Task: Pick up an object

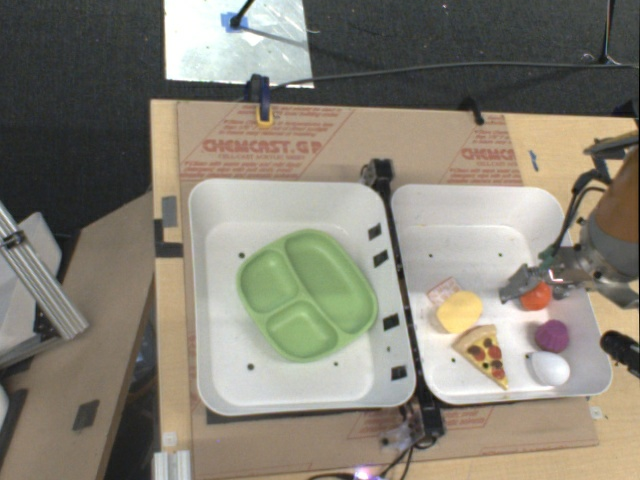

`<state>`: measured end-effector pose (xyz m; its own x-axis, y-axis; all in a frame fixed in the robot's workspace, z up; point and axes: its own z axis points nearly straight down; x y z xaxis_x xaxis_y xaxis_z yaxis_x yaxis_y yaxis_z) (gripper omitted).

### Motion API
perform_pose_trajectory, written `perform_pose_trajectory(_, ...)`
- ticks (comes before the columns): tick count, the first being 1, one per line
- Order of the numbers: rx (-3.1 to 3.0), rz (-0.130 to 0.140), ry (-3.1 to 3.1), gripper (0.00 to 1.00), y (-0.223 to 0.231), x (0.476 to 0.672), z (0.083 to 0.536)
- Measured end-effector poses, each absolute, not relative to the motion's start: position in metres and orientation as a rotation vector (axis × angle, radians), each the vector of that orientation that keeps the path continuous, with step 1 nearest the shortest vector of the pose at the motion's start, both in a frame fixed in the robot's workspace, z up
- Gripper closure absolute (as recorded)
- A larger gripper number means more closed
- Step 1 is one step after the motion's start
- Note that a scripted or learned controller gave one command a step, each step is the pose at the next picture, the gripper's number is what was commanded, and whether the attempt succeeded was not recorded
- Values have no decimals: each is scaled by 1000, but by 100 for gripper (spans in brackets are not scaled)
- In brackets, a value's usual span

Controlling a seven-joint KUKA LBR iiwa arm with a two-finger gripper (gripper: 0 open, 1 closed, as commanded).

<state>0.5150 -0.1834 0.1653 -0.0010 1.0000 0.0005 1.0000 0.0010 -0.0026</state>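
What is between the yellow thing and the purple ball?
In the camera view, the pizza slice lies low between the yellow thing and the purple ball; the direct line crosses bare white bin floor.

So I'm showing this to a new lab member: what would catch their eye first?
Probably the green divided plate, alone in the left bin. Next, the toy food clustered in the right bin: a pizza slice, a yellow piece, a purple ball and a white egg. The gripper sits at an orange-red piece there.

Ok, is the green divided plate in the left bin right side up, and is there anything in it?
Right side up and empty: the green plate shows all three compartments facing up, bare, lying flat in the left bin.
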Motion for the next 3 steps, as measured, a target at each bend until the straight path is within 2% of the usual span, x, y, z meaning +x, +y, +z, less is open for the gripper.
perform_pose_trajectory(2, -2219, 0, -2222, 0, -191, 514, 83)
perform_pose_trajectory(3, -2222, -4, -2226, 100, -191, 515, 96)
